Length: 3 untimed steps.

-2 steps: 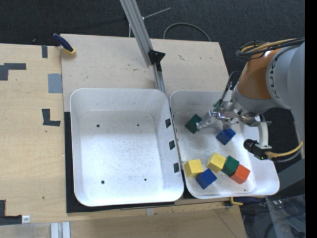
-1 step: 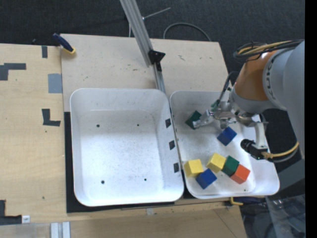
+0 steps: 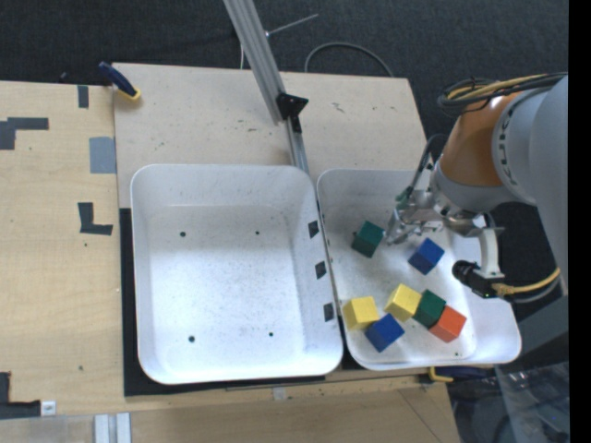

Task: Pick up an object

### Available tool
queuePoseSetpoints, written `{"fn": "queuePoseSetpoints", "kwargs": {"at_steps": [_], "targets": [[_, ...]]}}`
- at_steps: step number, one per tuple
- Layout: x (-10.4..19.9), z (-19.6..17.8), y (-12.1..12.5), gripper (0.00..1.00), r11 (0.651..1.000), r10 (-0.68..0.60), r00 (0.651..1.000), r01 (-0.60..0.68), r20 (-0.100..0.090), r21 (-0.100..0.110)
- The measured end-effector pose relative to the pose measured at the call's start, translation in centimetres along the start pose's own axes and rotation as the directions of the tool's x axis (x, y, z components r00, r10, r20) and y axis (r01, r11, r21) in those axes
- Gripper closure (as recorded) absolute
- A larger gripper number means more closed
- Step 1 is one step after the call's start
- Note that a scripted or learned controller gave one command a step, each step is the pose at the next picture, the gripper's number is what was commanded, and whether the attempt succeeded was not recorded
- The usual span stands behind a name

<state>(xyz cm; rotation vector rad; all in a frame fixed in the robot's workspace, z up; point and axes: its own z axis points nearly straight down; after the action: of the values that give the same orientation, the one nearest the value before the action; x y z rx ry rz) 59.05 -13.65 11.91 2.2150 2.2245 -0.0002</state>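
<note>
The right bin (image 3: 480,344) holds several small blocks. A dark green block (image 3: 367,239) lies near its left wall, and a blue block (image 3: 426,256) sits right of it. Along the front lie a yellow block (image 3: 361,311), a blue block (image 3: 384,331), a second yellow block (image 3: 404,300), a green block (image 3: 429,307) and an orange-red block (image 3: 449,323). My gripper (image 3: 404,225) hangs low in the bin between the dark green block and the upper blue block, close to both. Nothing shows between its fingers.
The left bin (image 3: 222,275) stands beside the right one, their walls touching in the middle. A metal pole (image 3: 263,58) slants down from the top to the bins' shared back corner. The arm's grey body (image 3: 517,146) covers the right bin's back right corner.
</note>
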Motion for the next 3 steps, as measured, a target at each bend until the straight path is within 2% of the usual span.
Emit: {"fn": "queuePoseSetpoints", "kwargs": {"at_steps": [1, 2, 3], "targets": [[-0.9, -5.0, -0.3, 1.00, 1.000, 0.003, 1.000, -0.003, -0.001, -0.002], [0.2, -10.6, -0.3, 1.00, 1.000, 0.001, 1.000, -0.001, -0.001, -0.004], [0.2, -12.7, -0.2, 1.00, 1.000, 0.002, 1.000, -0.002, -0.002, 0.000]]}}
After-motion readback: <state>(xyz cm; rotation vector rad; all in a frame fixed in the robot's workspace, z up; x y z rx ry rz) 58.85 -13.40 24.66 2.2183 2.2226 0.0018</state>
